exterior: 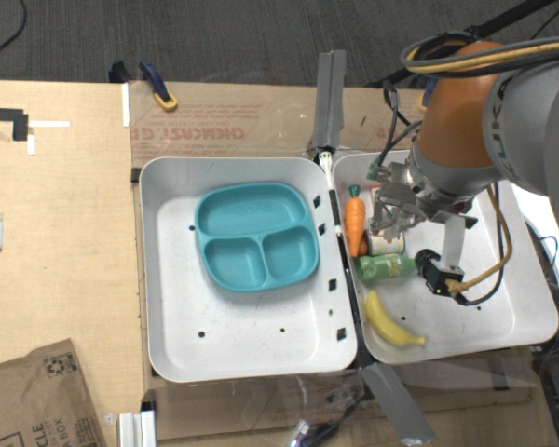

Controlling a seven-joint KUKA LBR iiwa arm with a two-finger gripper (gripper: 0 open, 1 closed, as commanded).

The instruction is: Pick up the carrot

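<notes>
carrot (355, 224): tapered, smooth orange | claw (388, 220): metal, prob. just beside

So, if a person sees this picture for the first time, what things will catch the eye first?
Probably the big grey arm with its orange band, which reaches in from the right over the right bin. Next, the teal divided plate lying alone in the left bin. Then the bright food along the right bin's left side: the carrot, a green bottle below it and a banana nearest the front.

orange carrot (355, 226) (green top), teal plate (257, 236)
</notes>
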